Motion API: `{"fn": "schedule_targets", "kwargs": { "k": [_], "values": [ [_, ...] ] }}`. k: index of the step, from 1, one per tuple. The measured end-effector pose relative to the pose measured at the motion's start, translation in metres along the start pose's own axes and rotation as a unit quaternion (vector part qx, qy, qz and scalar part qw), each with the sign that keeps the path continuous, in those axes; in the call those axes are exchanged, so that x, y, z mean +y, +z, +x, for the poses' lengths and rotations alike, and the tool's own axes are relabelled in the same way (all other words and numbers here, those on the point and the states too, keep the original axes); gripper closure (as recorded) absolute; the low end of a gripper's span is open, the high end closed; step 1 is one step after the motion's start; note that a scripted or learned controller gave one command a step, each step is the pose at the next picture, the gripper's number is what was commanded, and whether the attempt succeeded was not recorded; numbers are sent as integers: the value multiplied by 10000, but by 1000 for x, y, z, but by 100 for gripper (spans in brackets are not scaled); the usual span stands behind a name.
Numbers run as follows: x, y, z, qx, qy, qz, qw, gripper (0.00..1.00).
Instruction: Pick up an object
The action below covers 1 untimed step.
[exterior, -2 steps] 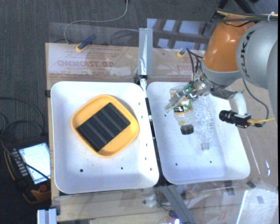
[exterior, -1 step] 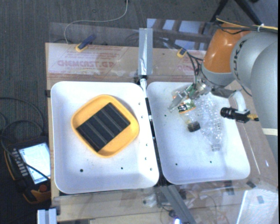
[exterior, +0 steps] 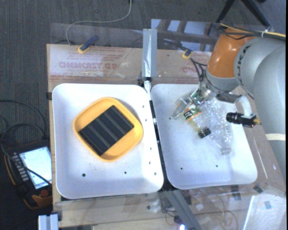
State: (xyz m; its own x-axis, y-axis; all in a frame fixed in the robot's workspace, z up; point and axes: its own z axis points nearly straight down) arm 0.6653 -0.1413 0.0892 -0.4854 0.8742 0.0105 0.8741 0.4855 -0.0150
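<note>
Arm (exterior: 259,66) cut off at right edge, gripper (exterior: 198,99) fingers indistinct against clear plastic clutter (exterior: 216,126)

The grey arm (exterior: 271,85) enters from the right of the camera view and bends down and leftward. Its orange band (exterior: 224,56) sits just above the wrist. The gripper (exterior: 198,98) hangs low at the wrist's lower left end, pointing down and slightly left.

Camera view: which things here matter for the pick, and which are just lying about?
Job:
- hand, over the right bin
- clear crinkled plastic bottle
- yellow pad with black ribbed top, left bin

Lying about:
- handheld screen device
- two yellow clamps
</note>
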Motion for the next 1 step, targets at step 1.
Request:
{"fn": "schedule_targets", "kwargs": {
  "k": [1],
  "values": [
    [0,-9,0,-1,3,-3,10000,100]
  ]
}}
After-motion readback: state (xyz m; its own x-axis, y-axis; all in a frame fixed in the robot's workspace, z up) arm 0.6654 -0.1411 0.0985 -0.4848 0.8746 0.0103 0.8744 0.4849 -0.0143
